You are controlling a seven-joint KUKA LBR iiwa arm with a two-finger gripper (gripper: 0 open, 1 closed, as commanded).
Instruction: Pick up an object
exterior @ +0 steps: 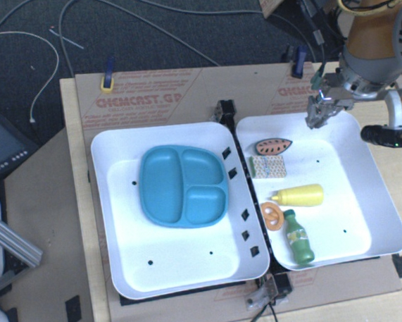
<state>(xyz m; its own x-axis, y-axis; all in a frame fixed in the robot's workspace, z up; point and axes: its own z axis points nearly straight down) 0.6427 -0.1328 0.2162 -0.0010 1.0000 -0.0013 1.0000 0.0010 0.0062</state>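
**Gripper hanging over the right bin's far edge, nothing taken yet**

The gripper [319, 115] is hovering above the far edge of the right bin [371, 168]; whether it is apart or together I cannot tell, and nothing is showing between its tips. The candidates are lying along the bin's left side: a yellow bottle [300, 196] on its side mid-bin, a green bottle [297, 239] near the near edge, a pretzel [272, 216] touching it, a patterned pouch [268, 166] and a seeded slice [273, 145] farther back. The yellow bottle is looking light, stiff and likely slick; gripping across its round body seems safest. The left bin [125, 256] is carrying a blue divided plate [183, 185].
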